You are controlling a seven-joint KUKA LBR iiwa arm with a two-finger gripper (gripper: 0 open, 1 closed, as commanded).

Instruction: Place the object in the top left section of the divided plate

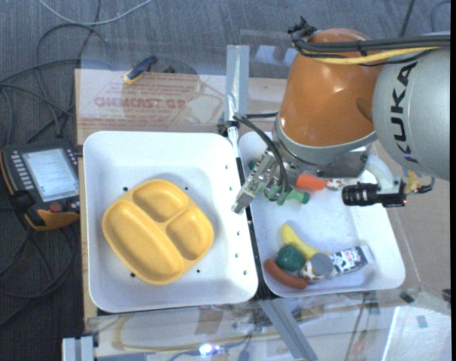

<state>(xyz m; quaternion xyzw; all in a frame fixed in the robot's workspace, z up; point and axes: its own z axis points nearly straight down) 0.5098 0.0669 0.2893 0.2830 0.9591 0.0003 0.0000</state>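
- Objects for the task lie before you in the right bin point(386, 269): a yellow banana-shaped piece point(294, 237), a dark green round item point(290, 257), a brown sausage-like piece point(285, 275) and a small tube with a black-and-white pattern point(341, 261), clustered toward that bin's near edge.
- An orange carrot-like piece point(312, 180) and a small green piece point(294, 196) sit farther back in the same bin, just under the arm's wrist.
- You see the yellow divided plate point(157, 230) in the left bin point(107, 156), turned at a slant, with one long compartment and two smaller ones; nothing rests in any of them.
- The gripper point(250, 187) hangs over the seam between the two bins, pointing down and toward the left bin, its metal fingers point(244, 198) close together; you cannot tell from this angle whether they are fully closed, and nothing is visible between them.
- The arm point(408, 104), grey with its orange band, covers the back of the right bin.
- A teach pendant point(38, 179) lies on the floor left of the bench, and a cardboard sheet point(149, 104) sits behind the left bin.
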